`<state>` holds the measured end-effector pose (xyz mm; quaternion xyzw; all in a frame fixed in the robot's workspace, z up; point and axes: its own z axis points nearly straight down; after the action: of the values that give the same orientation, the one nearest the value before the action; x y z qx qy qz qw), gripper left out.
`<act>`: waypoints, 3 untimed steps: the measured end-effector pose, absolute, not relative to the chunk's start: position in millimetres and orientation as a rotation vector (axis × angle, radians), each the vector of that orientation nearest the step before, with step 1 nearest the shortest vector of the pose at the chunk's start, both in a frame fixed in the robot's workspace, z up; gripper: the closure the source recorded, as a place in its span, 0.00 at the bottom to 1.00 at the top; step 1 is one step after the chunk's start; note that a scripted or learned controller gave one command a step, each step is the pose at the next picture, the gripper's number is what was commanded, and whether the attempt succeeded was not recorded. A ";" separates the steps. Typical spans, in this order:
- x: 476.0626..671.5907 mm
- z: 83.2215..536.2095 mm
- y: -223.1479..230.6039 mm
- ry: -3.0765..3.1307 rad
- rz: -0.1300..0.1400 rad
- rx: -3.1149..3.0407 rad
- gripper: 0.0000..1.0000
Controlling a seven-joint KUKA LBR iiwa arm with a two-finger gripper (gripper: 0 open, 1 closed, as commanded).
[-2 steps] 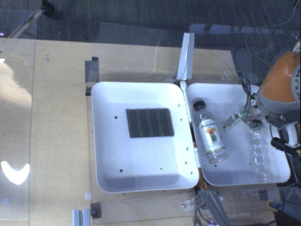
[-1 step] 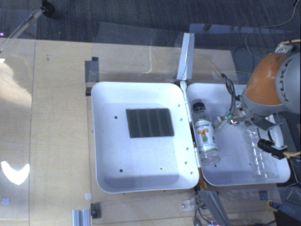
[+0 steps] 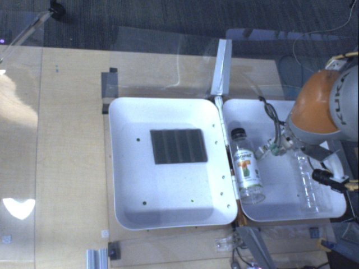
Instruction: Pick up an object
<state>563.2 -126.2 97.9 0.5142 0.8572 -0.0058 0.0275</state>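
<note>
A clear plastic bottle point(image 3: 245, 168) with a black cap and an orange and green label lies along the left wall of the right bin point(image 3: 280, 210), cap toward the back. My gripper point(image 3: 269, 148) hangs just right of the bottle's upper half, under the orange-banded wrist point(image 3: 314, 108), and nothing shows held in it. A second clear ribbed object point(image 3: 307, 182) lies near the right side of the same bin.
The left bin point(image 3: 129, 167) holds a flat dark ribbed rectangle point(image 3: 178, 146) near its middle. A metal divider post point(image 3: 220, 74) stands behind the seam between the bins. Cables and a black fitting point(image 3: 331, 179) hang by the right bin's edge.
</note>
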 end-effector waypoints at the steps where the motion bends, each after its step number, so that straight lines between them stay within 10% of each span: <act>1: 592.5 93.6 -124.7 2.582 -0.039 1.720 0.00; 3: 582.2 93.3 -128.7 2.543 -0.013 1.780 0.00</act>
<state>582.2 -128.7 93.3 0.5732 0.8192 -0.0040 0.0188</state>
